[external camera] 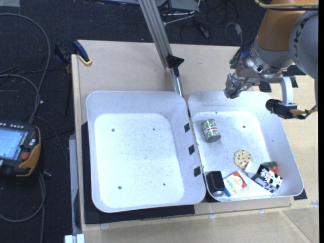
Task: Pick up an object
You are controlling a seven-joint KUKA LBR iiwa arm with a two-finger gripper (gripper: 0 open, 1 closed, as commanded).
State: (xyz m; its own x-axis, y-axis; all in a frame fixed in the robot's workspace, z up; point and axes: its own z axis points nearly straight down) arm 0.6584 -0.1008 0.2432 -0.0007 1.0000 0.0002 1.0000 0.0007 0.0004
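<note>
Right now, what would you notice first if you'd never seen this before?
Probably the big grey arm with its orange band, leaning in from the right, its gripper over the far edge of the right bin. Next, the little things in that bin: a green can near the middle, then a cookie, a cow toy, a small box and a black block along the near side.
</note>
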